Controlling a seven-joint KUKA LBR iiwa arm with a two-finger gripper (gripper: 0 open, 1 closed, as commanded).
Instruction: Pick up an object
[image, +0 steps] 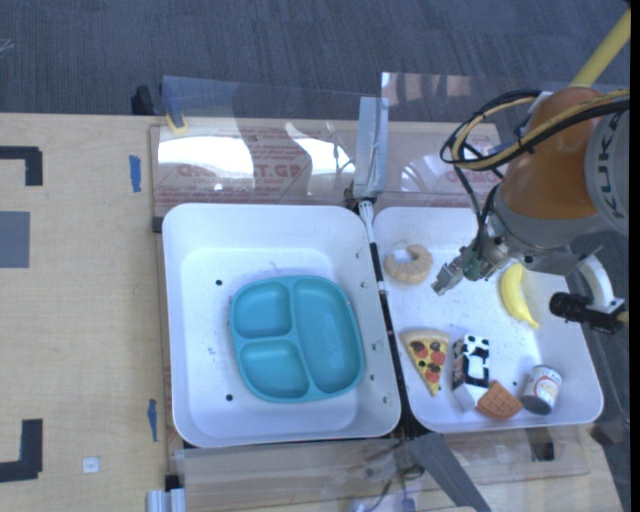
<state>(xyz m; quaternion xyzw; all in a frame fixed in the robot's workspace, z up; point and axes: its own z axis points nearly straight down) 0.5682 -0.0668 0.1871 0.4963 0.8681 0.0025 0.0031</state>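
The pick had not begun: the gripper (452, 277) hung over the right bin (575, 400), just beside the donut (408, 264), fingers slightly apart and holding nothing. The banana (516, 295), pizza (429, 357) and can (542, 389) lay untouched. Red print on the back panel (240, 170) was unreadable.

Dark grey carpet (250, 40) lies at twelve o'clock; the pale wooden bench (80, 300) stretches toward nine o'clock.
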